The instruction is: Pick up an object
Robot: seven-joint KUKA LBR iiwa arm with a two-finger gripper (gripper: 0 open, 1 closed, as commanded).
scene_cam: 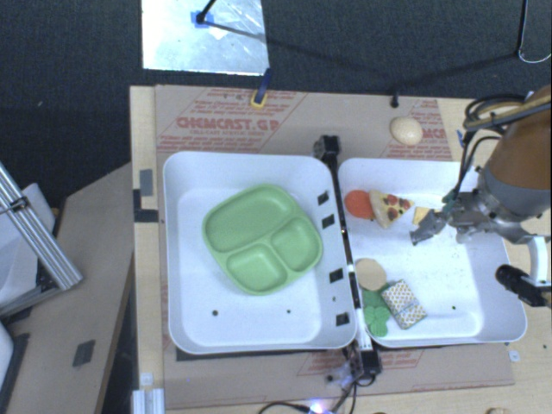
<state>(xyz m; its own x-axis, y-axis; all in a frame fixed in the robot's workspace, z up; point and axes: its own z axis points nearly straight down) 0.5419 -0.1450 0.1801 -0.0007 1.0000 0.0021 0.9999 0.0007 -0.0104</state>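
Two white bins sit side by side on the bench. Gripper (431,225) hovers over the right bin (483,317) beside a pizza slice (391,207); jaw state cannot be told.

- Dark carpet (69,76) surrounds a tan counter (95,231).
- A shiny sheet (172,24) lies on the floor beyond.
- Aluminium rails (34,240) lean at left, beside the counter.

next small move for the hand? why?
Probably lower toward the yellow piece just beside the hand in the right bin. It looks like the nearest thing, and I see nothing held. The pizza slice lies a little farther left.
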